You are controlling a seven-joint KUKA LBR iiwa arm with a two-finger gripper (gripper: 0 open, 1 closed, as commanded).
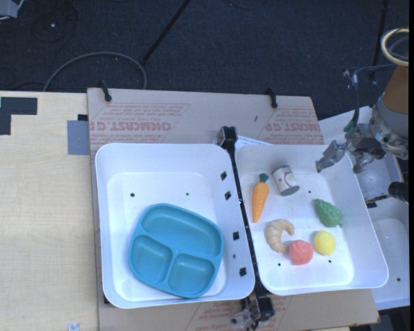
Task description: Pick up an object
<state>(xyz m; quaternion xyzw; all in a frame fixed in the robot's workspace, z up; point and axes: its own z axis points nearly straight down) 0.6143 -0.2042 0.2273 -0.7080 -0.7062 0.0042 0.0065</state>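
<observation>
White bins, two: the left bin (110,185) bears a blue divided tray (174,249); the right bin (362,254) bears all candidate objects. Noted in descending size: carrot (260,200), croissant (279,234), green piece (328,213), can (285,181), pink ball (300,252), lemon (324,243). My gripper (346,154) hovers over the right bin's far corner, fingers spread, pinching nothing. Judgement: pick not yet begun; descent, closure and lift remain.

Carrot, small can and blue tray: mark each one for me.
carrot (260,201), camera view, middle of its orange body
small can (285,181), camera view, on its label side
blue tray (175,249), camera view, on the ridge between its compartments
</observation>
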